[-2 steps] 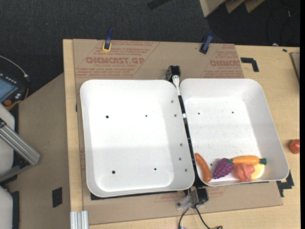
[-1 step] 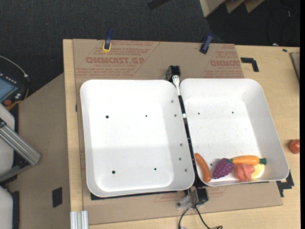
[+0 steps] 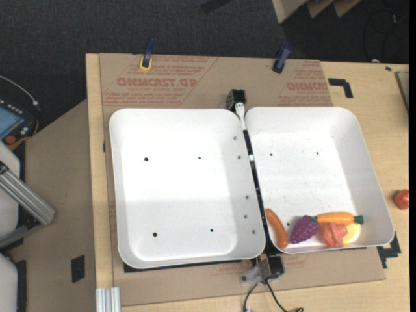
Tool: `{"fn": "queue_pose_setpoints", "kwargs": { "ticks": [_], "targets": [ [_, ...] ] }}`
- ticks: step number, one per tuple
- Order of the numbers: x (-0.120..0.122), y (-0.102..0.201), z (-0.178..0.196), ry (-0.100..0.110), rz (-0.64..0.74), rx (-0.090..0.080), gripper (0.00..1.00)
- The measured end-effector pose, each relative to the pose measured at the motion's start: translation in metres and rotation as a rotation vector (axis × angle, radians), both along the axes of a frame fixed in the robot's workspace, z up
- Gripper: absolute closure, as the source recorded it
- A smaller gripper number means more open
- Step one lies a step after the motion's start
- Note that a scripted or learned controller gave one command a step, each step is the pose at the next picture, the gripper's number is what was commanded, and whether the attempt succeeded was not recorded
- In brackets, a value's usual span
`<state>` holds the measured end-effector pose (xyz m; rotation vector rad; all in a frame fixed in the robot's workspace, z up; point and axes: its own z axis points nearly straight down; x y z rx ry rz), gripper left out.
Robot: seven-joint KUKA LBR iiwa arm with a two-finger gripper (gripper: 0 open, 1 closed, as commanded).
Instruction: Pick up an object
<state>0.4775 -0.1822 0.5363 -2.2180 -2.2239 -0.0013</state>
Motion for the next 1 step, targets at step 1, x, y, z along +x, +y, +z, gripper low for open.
{"fn": "queue_pose_setpoints", "kwargs": {
  "ticks": [1],
  "targets": [
    [0.0020,-0.0282,-0.0010,-0.003,-0.005,-0.004,1.00]
  ]
}}
